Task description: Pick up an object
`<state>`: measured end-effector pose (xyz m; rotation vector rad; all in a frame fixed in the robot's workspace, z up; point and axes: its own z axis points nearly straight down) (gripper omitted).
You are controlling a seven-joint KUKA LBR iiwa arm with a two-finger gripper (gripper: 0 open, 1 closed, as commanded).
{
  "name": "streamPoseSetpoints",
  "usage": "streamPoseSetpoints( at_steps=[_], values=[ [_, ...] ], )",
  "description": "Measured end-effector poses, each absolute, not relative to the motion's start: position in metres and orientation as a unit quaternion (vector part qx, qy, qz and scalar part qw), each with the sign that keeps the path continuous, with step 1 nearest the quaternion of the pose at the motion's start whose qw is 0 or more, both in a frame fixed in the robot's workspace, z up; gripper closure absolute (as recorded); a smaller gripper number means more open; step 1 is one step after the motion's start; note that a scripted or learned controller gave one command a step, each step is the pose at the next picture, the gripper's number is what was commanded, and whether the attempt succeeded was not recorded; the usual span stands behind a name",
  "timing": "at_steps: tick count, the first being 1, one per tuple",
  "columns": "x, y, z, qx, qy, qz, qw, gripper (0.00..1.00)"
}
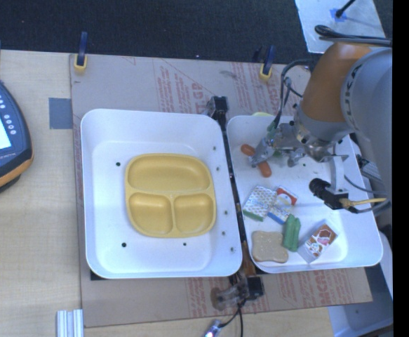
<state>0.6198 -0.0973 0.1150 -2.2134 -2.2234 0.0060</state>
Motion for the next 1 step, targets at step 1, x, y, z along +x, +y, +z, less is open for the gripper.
streamPoseSetpoints(
  at_steps=[1],
  values=[
    [0.6475,-0.0955,0.0859,-0.709,-0.705,0.0132,0.017,0.00]
  ],
)
